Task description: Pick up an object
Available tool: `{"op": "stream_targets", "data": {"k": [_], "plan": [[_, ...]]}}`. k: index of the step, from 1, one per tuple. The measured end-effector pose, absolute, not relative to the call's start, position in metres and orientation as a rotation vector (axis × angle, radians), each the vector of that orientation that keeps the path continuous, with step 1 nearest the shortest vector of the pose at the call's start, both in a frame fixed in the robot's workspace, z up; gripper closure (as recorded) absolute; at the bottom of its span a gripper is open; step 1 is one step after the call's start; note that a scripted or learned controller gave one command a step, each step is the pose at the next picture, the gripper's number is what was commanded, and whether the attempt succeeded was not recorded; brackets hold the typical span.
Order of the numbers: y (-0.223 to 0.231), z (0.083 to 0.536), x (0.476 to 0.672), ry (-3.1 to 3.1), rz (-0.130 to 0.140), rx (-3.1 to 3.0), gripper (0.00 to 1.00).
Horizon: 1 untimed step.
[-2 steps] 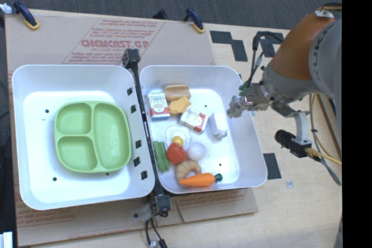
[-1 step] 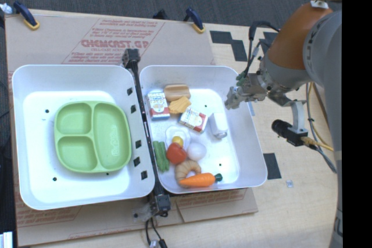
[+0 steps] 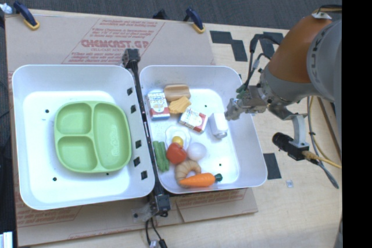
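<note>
The gripper [image 3: 232, 108] hangs over the right bin [image 3: 247, 151] near its right wall, just above a small white carton-like piece [image 3: 218, 125]; whether it's clenched or released, I cannot tell. The bin holds glossy plastic toy food: a carrot [image 3: 197, 180], a tomato [image 3: 175, 153], a white egg [image 3: 197, 151], a hot-dog bun [image 3: 176, 92]. In the left bin [image 3: 23, 154] sits a smooth green three-compartment plate [image 3: 93, 136]

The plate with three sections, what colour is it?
Light green plate, seen in the camera view.
</note>
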State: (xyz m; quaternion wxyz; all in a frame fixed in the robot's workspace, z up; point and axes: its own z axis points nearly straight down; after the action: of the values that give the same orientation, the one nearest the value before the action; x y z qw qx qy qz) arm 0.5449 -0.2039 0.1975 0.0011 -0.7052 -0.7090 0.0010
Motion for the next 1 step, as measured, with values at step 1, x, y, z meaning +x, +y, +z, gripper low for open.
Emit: {"op": "stream_targets", "data": {"k": [1], "plan": [[-0.2105, 0.1994, 0.5569, -2.228, 0.001, -2.214, 1.00]]}}
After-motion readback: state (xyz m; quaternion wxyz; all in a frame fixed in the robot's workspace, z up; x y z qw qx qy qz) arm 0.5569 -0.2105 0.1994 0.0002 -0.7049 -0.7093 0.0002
